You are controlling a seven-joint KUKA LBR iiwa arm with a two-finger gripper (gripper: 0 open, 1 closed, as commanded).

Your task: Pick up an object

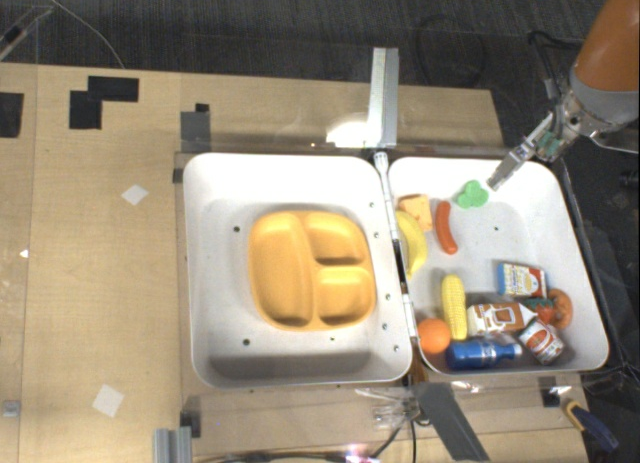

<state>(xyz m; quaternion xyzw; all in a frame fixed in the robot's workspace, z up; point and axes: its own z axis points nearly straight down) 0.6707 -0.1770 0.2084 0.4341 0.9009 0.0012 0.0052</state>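
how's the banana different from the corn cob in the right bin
The banana is curved and smooth, while the corn cob is straight with a bumpy, kernelled surface. The banana lies near the bin's left wall, in its upper half; the corn cob lies lower, with an orange ball at its lower left. The banana touches the red sausage's side area; the corn sits beside a small carton. Both are yellow, long and lying flat.
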